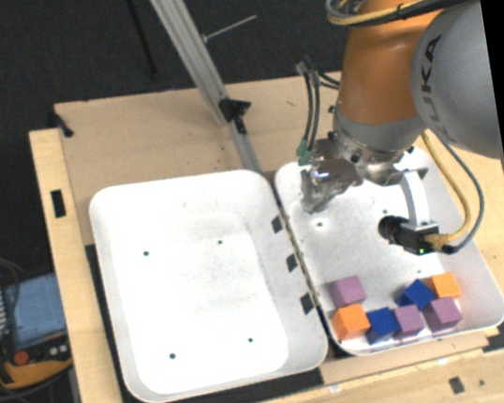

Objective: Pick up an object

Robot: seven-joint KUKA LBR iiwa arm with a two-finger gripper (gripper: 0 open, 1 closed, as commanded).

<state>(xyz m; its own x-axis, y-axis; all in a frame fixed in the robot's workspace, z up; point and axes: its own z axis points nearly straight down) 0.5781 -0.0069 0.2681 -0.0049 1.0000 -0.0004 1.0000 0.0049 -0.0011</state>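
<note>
Wooden tabletop (165, 134), two white bins. Gripper (318, 185) at right bin (356, 227) 11 o'clock; finger state unclear. Small coloured cubes (397, 307) cluster at 6 o'clock: target isolated purple cube (347, 290).

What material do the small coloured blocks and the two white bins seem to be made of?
Coloured blocks: probably painted wood or foam; flat matte faces, sharp edges, no shine.
White bins: likely moulded plastic; smooth, slightly glossy surface, rounded corners and raised rims.
Bench: looks like unfinished wood board, pale tan and dull.
</note>
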